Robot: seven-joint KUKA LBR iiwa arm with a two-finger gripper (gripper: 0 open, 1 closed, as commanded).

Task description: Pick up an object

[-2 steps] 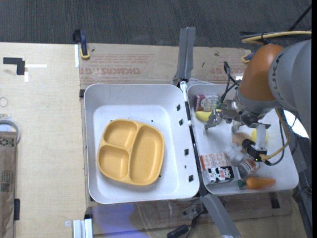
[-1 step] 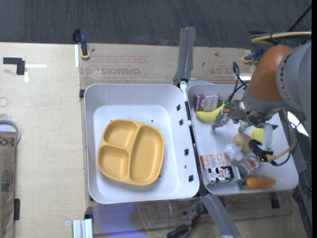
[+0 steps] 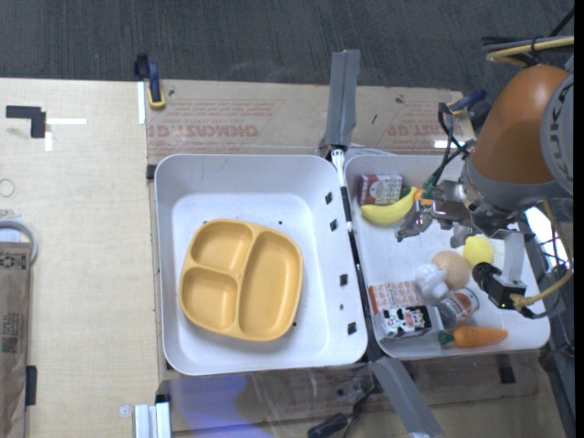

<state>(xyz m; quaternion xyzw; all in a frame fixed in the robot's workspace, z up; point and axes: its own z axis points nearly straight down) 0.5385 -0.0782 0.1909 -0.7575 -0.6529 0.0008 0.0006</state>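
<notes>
The right bin (image 3: 391, 258) holds several small items. A yellow banana (image 3: 388, 211) lies at its back left, in front of a dark red packet (image 3: 381, 188). A yellow lemon (image 3: 478, 249), a beige round item (image 3: 450, 265) and a white item (image 3: 429, 279) sit mid-bin. A can (image 3: 459, 305), a red and white packet (image 3: 394, 295), a black and white carton (image 3: 404, 320) and an orange carrot (image 3: 479, 337) lie along the front. My gripper (image 3: 412, 224) hangs just right of the banana's tip, with nothing visibly held.
The left bin (image 3: 166, 245) holds a yellow divided plate (image 3: 242, 279). The arm's orange and grey body (image 3: 525, 140) covers the right bin's back right corner. Cables (image 3: 534, 286) hang over the bin's right side. A brown bag (image 3: 14, 318) lies at the bench's far left.
</notes>
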